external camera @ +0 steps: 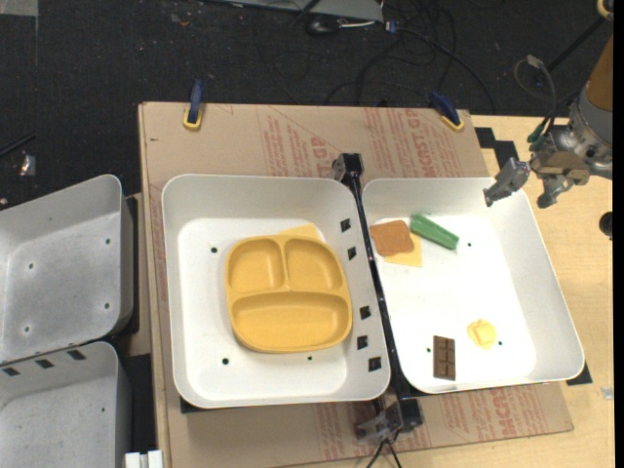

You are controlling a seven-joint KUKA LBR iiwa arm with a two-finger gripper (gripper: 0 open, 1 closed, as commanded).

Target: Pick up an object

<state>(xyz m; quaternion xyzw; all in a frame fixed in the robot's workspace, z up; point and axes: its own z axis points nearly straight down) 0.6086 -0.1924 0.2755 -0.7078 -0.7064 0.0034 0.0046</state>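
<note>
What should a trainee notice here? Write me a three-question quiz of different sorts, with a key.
1. True or false: the gripper holds the green block.
2. Which bin holds the yellow divided tray? A the left, B the right.
3. Fill in: the brown chocolate bar and the small yellow piece lie in the ____ bin.

Key: 1 false, the jaws stand apart with nothing between them. 2 A, the left bin. 3 right, the right bin.

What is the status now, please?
Two-finger gripper open, holding nothing, at right white bin's far corner. Green block untouched. Path clear.
</note>
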